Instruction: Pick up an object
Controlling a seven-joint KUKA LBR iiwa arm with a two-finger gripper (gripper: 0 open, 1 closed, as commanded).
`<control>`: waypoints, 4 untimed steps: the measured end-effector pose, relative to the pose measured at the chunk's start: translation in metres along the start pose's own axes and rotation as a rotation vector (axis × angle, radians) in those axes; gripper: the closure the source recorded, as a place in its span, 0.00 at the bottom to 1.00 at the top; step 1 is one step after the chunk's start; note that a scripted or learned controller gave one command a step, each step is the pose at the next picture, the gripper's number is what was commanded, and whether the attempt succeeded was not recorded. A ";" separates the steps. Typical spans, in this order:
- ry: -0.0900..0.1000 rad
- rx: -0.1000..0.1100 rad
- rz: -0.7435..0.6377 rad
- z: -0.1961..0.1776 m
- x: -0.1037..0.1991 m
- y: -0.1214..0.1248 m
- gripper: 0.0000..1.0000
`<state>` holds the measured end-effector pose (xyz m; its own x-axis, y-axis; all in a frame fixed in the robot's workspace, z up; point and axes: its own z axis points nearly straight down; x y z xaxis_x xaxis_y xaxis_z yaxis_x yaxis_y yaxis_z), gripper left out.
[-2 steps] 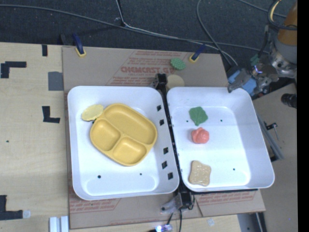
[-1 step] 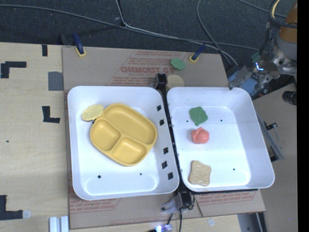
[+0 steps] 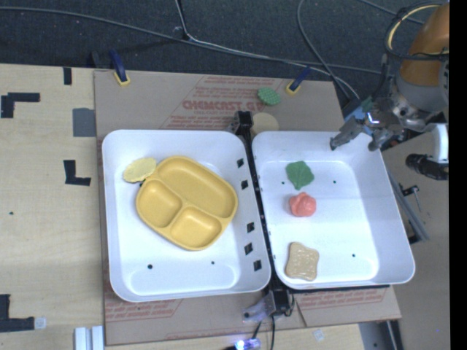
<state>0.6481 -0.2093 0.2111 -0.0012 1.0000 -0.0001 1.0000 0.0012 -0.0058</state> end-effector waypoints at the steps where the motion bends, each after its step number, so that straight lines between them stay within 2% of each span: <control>1: -0.001 0.000 -0.001 0.044 0.000 0.003 0.00; 2: -0.001 0.001 0.000 0.103 0.003 -0.008 0.00; 3: -0.002 -0.004 -0.002 0.089 0.003 -0.006 1.00; 4: 0.000 -0.009 0.000 0.045 0.003 -0.009 1.00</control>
